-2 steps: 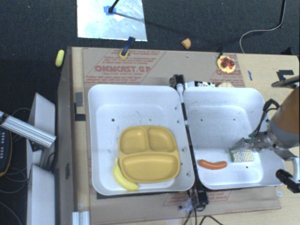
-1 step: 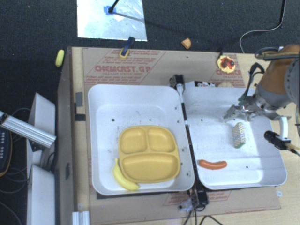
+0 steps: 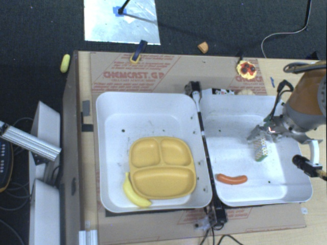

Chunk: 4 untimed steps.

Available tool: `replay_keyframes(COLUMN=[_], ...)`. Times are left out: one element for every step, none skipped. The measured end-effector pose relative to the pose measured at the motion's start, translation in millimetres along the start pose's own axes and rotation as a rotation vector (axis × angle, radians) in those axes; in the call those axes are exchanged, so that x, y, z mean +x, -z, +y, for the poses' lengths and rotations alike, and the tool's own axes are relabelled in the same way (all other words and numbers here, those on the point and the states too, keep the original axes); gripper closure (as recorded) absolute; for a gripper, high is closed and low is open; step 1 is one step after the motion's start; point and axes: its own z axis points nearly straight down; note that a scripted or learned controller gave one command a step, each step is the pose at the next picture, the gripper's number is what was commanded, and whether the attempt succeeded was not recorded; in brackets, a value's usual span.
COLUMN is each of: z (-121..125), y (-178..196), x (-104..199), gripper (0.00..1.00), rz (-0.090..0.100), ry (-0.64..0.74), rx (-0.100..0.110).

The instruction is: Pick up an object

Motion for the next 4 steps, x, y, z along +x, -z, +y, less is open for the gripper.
replay_keyframes(z=[1,-49,-32,-23], y=[11,87,80,111], x=[0,31,76,171], gripper=[1.00,1.00,1.00,1.00], rz=[-0.001,0.001,0.002,0.003], ry=[0.001,0.000,0.002,0.002], rx=[-0.003,-0.002,0.000,0.000])
